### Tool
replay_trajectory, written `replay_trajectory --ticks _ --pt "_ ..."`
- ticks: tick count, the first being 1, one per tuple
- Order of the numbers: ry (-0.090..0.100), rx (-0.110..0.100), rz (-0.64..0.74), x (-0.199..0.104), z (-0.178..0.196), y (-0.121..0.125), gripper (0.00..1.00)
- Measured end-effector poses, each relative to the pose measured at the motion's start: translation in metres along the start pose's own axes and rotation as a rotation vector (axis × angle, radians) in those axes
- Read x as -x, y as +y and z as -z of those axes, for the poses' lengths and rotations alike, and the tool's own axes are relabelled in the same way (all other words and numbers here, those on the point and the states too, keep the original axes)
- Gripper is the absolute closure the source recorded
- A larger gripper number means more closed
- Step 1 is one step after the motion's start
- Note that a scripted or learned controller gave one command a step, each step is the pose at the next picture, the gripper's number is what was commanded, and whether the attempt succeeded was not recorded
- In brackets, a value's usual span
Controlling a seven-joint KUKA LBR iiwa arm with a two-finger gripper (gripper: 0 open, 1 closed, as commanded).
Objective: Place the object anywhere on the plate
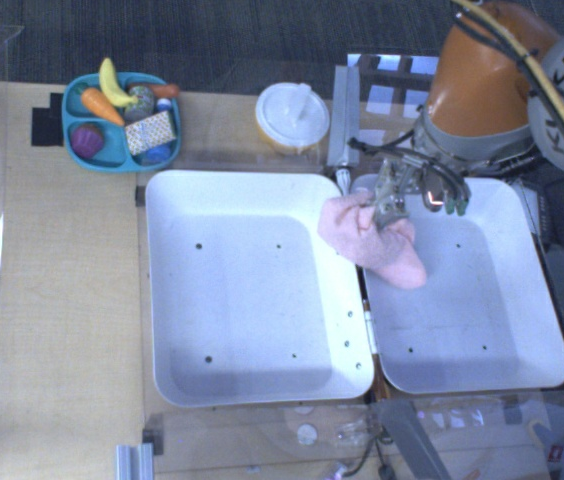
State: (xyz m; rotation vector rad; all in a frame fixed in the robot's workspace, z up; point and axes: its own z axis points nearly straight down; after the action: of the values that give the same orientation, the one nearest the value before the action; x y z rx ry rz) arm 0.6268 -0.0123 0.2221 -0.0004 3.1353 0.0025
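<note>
A pink cloth (pixel 380 246) hangs over the seam between the two white bins, its upper end bunched between the fingers of my gripper (pixel 390 208). The gripper is shut on the cloth, at the upper left corner of the right bin (pixel 482 308). The cloth's lower end droops toward the right bin's floor, and I cannot tell whether it touches. The blue divided plate (pixel 90 158) sits on the bench at the far left, beyond the left bin (pixel 242 288). It holds a toy banana (pixel 114 84), a carrot (pixel 100 106), a purple piece and several other small items.
A white lidded tub (pixel 292 115) stands behind the left bin, between the plate and the arm. The orange band of the arm (pixel 482 68) looms over the right bin's back edge. A clear panel edges the bench at the left.
</note>
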Motion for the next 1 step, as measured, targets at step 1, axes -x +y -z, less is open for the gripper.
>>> replay_trajectory --ticks 1 --pt "0.001 0.001 0.002 -0.0105 -0.0078 0.0528 1.0"
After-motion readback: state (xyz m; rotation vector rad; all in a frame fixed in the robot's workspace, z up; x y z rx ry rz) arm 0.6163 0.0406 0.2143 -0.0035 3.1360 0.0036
